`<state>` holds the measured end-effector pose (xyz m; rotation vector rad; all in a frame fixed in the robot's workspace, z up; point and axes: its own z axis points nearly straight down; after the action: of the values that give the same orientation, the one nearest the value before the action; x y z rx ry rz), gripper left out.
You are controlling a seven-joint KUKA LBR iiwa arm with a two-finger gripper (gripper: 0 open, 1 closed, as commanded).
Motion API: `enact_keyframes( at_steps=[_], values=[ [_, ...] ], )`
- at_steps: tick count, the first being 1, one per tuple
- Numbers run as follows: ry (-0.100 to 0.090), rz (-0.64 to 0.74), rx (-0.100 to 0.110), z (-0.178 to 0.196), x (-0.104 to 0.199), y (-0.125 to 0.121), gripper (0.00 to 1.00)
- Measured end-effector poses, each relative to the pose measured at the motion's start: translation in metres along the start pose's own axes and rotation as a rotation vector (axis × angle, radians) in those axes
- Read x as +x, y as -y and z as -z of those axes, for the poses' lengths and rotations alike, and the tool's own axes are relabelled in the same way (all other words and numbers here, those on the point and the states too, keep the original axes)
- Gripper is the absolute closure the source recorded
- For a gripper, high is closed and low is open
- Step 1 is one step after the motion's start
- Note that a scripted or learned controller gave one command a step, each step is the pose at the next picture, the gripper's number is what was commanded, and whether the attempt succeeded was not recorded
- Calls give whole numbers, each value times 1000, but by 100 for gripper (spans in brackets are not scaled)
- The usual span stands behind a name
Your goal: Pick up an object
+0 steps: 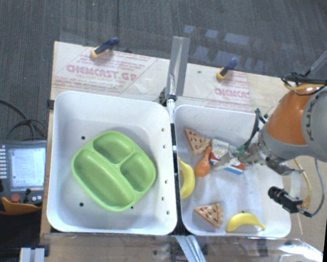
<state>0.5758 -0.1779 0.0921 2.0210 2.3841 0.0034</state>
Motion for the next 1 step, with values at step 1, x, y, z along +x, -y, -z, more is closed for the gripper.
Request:
enact_keyframes(
  at_steps=[1],
  values=[
    [-4,2,-1,7,3,-2,100]
  ],
)
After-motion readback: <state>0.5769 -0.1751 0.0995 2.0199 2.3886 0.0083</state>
